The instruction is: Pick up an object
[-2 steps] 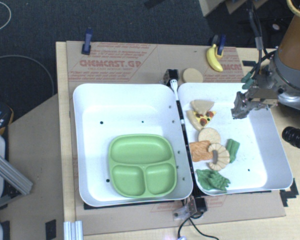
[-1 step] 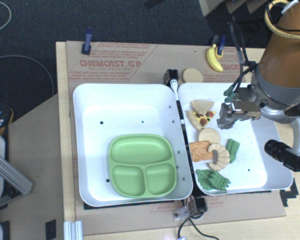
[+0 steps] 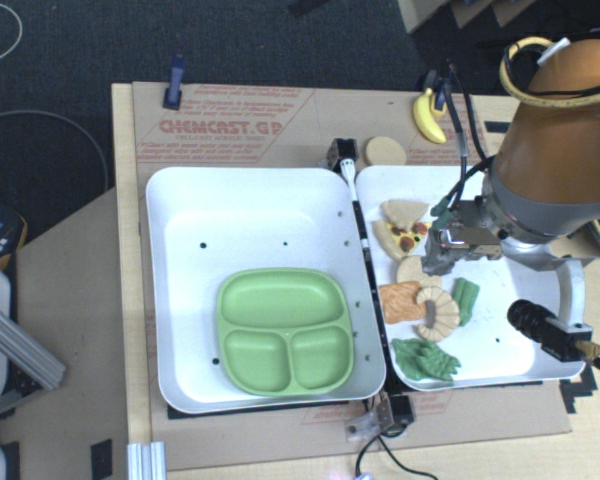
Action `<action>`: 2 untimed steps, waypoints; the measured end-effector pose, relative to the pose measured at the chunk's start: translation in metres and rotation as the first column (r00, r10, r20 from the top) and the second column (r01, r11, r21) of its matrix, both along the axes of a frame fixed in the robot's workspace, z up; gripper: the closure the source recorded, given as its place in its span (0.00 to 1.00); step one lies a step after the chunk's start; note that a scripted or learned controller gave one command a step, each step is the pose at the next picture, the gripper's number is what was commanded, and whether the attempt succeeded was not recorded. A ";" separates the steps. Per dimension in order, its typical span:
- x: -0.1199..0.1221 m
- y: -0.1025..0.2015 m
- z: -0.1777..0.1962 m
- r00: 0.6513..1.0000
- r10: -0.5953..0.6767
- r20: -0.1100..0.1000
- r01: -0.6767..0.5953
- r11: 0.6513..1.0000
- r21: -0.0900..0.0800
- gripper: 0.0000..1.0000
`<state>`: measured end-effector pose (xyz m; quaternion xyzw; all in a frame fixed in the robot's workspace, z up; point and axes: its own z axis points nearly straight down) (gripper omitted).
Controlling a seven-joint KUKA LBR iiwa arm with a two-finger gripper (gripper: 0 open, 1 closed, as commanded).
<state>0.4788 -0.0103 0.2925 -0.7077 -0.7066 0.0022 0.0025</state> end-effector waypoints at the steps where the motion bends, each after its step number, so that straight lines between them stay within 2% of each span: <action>1: -0.001 0.002 -0.113 1.000 -0.001 -0.002 0.001 1.000 0.001 1.00; 2: 0.002 0.083 -0.016 1.000 0.012 0.017 -0.012 1.000 0.004 1.00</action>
